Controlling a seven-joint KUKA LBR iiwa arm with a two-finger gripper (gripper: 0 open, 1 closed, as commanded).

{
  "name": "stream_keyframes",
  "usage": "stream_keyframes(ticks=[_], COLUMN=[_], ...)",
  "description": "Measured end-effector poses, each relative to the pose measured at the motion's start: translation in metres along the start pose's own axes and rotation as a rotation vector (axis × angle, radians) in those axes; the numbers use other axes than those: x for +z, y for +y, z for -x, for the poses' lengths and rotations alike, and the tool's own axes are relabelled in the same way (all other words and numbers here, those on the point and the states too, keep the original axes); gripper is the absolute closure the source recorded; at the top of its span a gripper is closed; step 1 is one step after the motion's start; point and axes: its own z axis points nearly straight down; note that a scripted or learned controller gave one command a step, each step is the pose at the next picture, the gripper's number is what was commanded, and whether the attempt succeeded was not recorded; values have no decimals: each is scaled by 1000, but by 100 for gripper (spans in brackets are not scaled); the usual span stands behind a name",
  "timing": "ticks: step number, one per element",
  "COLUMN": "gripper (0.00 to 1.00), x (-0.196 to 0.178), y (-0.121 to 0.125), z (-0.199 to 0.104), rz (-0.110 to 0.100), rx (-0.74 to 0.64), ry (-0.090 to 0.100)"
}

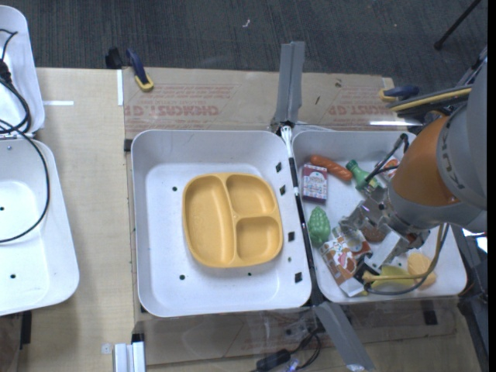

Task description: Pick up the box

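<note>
The tool [364, 227], its grip impossible to judge from above, hangs low over the cluttered right bin [457, 281] beside a printed packet [341, 256], while the small red box [314, 183] lies apart near the divider, likely awaiting a corrected approach.

Small red box [314, 183] lying flat in the right-hand bin.
It has a pale printed panel on its face and sits toward the bin's upper left, near the dividing wall.

A robotics lab: taped cardboard bench [217, 99], bins [147, 208], loose cables [23, 115].
</note>
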Motion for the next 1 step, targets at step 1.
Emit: stream_keyframes(ticks=[1], gripper=[0], x=[-35], y=[72], z=[-44], rz=[-4], rx=[119], ry=[-5])
